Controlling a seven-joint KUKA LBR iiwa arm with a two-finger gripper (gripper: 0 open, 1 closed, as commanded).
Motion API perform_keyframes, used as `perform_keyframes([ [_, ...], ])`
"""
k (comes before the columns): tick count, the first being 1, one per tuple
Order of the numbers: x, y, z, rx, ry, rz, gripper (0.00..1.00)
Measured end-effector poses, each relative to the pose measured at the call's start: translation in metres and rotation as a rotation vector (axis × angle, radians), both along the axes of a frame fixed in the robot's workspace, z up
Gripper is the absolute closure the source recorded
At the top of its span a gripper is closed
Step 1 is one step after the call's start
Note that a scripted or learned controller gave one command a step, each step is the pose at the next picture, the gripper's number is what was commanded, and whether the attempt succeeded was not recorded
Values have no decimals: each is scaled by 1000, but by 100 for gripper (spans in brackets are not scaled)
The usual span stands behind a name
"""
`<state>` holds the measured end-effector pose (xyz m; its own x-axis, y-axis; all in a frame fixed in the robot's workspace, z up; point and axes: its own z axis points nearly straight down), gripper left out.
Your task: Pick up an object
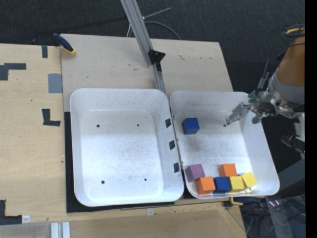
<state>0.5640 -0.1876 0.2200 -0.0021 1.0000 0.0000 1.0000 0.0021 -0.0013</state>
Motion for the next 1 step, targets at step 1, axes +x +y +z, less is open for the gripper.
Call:
perform_keyframes([
  [1,-42,23,78,-1,-7,0,0],
])
